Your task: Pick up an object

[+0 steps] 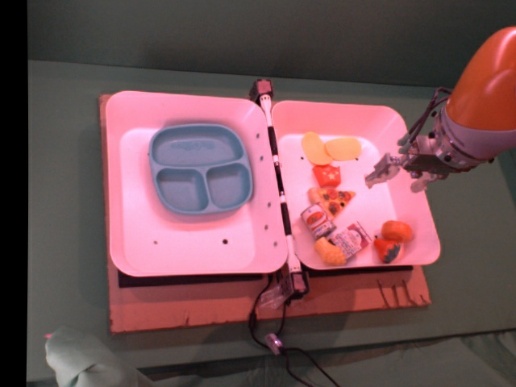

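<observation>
The gripper [401, 176] hangs over the right edge of the right bin [379, 119], its two fingers spread apart with nothing between them; one fingertip [379, 172] juts over the bin floor and the other sits out by the rim. Above it rises the grey wrist and the orange band of the arm [488, 79].

Taking the right bin as the landmark, all the small things lie inside it. Two yellow chips [329, 148] rest near its upper middle, overlapping. Just below them is a small red packet [326, 175], and beneath that a pizza slice [334, 201], touching or nearly so. Lower still, toward the bin's left wall, a little can [317, 220] lies tilted, with a yellow piece [330, 252] and a white carton [351, 239] close beside it near the front edge. In the bin's front right corner sit an orange lump [397, 230] and a strawberry [388, 250], just beside each other and well below the gripper.

To the left of the right bin, past the hinge strip between them, the left bin [137, 240] holds a blue divided plate [200, 168].
</observation>
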`<state>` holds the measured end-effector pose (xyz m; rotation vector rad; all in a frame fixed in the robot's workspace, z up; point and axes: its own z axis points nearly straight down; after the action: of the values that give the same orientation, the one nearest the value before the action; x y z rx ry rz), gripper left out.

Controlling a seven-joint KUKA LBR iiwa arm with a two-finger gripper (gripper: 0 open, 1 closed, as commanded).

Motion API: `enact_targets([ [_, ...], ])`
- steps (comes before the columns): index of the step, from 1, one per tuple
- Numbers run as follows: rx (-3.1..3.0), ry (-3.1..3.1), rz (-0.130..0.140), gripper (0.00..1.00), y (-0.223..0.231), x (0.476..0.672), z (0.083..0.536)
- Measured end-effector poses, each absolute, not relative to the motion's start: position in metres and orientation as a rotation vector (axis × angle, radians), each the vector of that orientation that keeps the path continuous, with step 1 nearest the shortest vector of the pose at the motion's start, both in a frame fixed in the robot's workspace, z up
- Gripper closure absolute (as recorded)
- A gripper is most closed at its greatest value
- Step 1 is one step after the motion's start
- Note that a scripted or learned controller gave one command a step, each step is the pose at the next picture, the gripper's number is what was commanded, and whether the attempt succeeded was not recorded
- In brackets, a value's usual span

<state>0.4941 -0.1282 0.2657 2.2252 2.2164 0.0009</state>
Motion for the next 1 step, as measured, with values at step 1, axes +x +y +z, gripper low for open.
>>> enact_targets([
  [1,2.225,2.216,0.001,0.00,-0.1282,0.4941,0.2657],
])
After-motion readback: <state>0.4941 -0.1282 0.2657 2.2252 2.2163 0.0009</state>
